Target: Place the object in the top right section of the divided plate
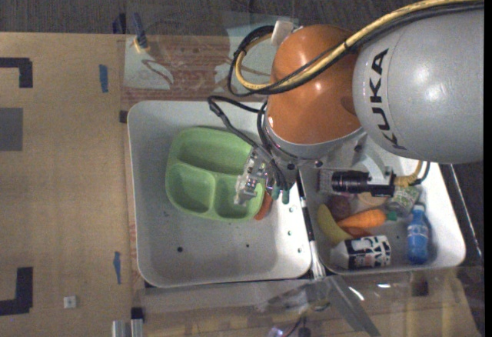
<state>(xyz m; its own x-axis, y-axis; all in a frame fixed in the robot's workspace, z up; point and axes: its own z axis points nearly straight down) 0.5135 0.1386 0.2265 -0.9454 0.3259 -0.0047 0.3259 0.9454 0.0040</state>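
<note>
The green divided plate (201,170) lies in the left white bin (154,235), toward its upper middle. My gripper (258,180) hangs over the plate's right edge, under the orange wrist band (311,85). A small orange-red object (264,209) peeks out just below the gripper at the plate's lower right rim. Whether it is gripped or resting on the rim, I cannot tell. The arm hides the plate's right side.
The right bin (450,239) holds a banana (330,224), a carrot (361,218), a blue bottle (417,235) and a black-and-white can (367,252). The grey arm body (423,81) covers the upper right. The left bin's lower floor is bare.
</note>
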